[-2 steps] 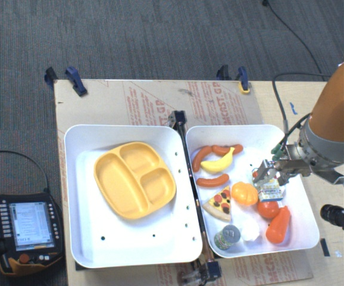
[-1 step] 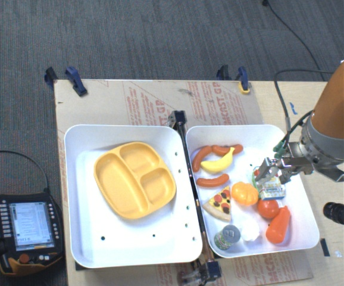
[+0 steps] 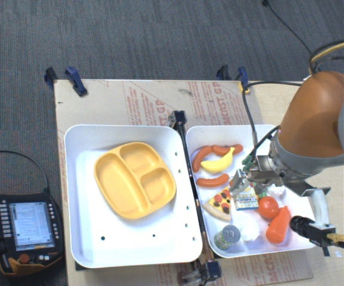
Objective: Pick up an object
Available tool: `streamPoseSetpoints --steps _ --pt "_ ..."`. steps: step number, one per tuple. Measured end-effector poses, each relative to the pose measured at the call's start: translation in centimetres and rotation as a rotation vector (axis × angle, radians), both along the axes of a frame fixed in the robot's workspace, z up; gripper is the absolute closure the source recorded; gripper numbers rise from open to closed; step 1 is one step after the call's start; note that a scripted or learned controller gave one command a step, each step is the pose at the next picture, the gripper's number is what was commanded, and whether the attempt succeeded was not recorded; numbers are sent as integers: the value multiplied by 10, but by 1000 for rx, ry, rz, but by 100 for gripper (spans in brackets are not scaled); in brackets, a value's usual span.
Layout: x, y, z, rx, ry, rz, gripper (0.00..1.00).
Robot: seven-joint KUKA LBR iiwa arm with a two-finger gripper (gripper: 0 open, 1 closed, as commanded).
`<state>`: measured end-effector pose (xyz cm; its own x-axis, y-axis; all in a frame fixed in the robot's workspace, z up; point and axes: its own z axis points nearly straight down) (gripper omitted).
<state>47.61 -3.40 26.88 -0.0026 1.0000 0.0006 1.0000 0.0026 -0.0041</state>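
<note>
You see the hand (image 3: 247,180) low over the right bin's (image 3: 199,137) toys, nothing lifted yet; I cannot tell its state.

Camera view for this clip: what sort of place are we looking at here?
Most likely a robotics lab bench for pick-up trials. A cardboard-topped bench clamped at its edges bears two white bins, one with toy food such as a banana; a teach pendant lies on grey carpet beside it.

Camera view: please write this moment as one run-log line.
hand: above right white bin, near pizza slice toy | yellow divided plate: left bin
</note>
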Motion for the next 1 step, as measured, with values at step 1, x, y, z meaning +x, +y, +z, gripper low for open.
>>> streamPoseSetpoints --steps 1 --pt "1 -1 9 0 2 1 100"
